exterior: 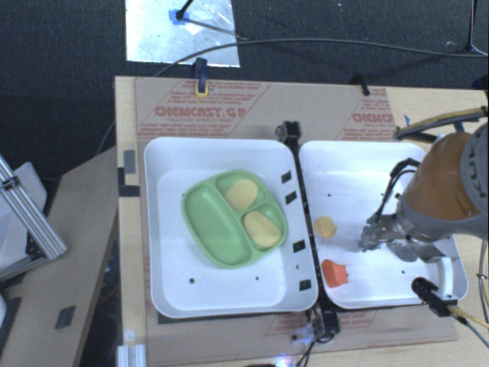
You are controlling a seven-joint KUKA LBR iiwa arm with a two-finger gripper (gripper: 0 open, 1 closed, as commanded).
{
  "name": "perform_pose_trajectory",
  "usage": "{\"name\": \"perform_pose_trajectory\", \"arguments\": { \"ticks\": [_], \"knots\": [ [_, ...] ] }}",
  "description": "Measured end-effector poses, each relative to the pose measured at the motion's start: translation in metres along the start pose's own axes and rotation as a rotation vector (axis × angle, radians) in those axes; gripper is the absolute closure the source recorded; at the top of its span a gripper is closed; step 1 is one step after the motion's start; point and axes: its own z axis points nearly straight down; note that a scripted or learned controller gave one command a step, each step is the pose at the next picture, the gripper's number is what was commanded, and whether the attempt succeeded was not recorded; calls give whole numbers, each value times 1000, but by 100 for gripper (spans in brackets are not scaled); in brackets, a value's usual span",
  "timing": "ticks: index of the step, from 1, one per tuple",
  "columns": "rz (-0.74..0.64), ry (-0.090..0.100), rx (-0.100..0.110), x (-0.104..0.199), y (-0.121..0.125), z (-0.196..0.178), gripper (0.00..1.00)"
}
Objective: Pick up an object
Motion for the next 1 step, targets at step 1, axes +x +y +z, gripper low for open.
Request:
{"name": "perform_pose_trajectory", "arguments": {
  "ticks": [1],
  "knots": [
    [-5, 1, 1, 2, 7, -63, 100]
  ]
}}
